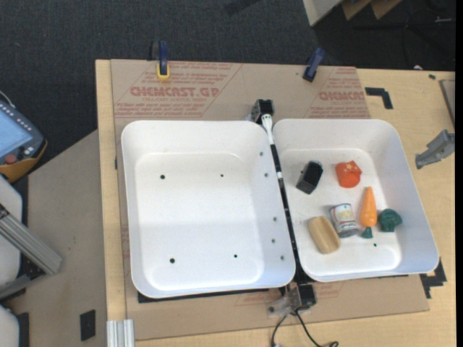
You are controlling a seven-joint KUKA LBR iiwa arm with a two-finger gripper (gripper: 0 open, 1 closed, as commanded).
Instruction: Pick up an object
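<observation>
The right bin [396, 144] holds several small objects. A black block [309, 176] lies at its left, with a red-orange piece [348, 173] to the right of it. Lower down are a tan loaf-shaped object [324, 234], a small can [343, 219], an orange carrot [369, 207] and a green lump [389, 220], all close together. A grey pointed part [436, 149], apparently the tip of my gripper, pokes in from the right edge, outside the right bin's rim and apart from every object.
The left bin [195, 139] sits beside the right one, joined by a black strip [278, 186]. Both rest on a cardboard sheet [217, 85] held by two blue clamps [162, 58] at the back. A cable [289, 324] trails off the front.
</observation>
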